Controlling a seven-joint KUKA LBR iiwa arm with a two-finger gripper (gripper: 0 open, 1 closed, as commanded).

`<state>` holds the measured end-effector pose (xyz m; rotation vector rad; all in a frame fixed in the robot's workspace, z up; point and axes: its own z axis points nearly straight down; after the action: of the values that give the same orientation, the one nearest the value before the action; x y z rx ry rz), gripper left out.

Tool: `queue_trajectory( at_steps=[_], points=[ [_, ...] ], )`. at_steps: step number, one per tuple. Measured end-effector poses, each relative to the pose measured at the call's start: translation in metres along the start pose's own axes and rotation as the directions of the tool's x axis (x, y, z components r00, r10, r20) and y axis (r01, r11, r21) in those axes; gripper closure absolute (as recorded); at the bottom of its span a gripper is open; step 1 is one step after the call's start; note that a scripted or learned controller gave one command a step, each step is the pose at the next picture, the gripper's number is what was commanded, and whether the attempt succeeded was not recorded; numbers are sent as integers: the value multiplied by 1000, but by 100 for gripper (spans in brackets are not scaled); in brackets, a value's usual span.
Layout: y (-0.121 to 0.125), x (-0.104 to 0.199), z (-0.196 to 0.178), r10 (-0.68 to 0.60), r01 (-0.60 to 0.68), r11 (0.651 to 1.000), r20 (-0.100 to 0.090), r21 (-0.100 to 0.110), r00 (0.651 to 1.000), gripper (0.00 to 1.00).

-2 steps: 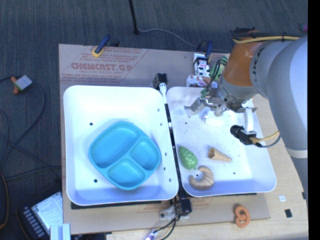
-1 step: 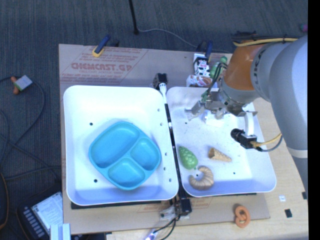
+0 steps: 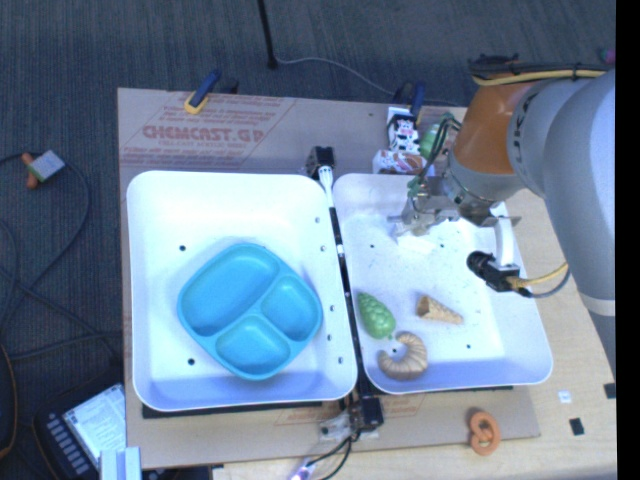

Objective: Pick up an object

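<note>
Floor, far left: a small grey and orange block (image 3: 44,166) is seen on the dark carpet, well apart from the bench.
Board: a brown sheet printed in red (image 3: 205,133) is laid under both bins; a blue and yellow clamp (image 3: 202,90) is fixed at its back edge.
Left bin (image 3: 160,203): a blue divided plate (image 3: 251,310) is set near the middle, with bare white floor left open all around it up to the walls.
Divider: the two bins are met edge to edge, and a black clip (image 3: 322,158) is seated at the back end of that seam.
Right bin (image 3: 520,353): three things are grouped toward the front. A green ridged toy (image 3: 377,315) is placed just beside the left wall. A tan curled shell-like toy (image 3: 404,357) is placed near the front rim. An ice cream cone toy (image 3: 438,310) is laid on its side, apart from both.
Open room: the back half of the right bin's floor is left bare beneath the arm.
Gripper (image 3: 418,215): it is held low over the back of the right bin; whether its claw is open or closed cannot be told.
Front board edge: an orange pretzel-shaped toy (image 3: 484,431) is left outside the bins.
</note>
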<state>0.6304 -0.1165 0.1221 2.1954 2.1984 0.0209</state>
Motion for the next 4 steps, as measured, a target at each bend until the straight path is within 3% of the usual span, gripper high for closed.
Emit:
queue_trajectory(
  at_steps=[1,4],
  points=[
    [-81,90,-67,-2,2,999,-17,34,1000,100],
    [-28,101,-64,1,0,999,-15,35,1000,100]
  ],
)
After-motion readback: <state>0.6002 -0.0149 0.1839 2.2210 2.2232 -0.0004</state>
